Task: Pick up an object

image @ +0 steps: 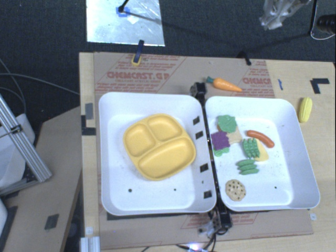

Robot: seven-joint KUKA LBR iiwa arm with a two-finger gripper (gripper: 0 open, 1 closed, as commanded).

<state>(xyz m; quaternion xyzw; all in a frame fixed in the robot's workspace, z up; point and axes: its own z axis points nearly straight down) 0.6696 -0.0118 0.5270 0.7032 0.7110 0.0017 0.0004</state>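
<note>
Well down and to the left of the gripper (pixel 278 9) we see a yellow divided plate (pixel 159 146) in the left bin (pixel 110 193). Nearer, below it in the right bin (pixel 299 188), lie small toy foods (pixel 239 140), a cookie (pixel 235 189) among them. The gripper itself is blurred and cut off at the top edge; we cannot tell its grip.

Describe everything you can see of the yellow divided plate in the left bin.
The yellow divided plate looks like smooth plastic, a rounded square with three compartments: two small ones at the back, one large one in front. It lies flat, turned at a slight angle, near the middle of the left bin, resting on the bin's floor.
</note>
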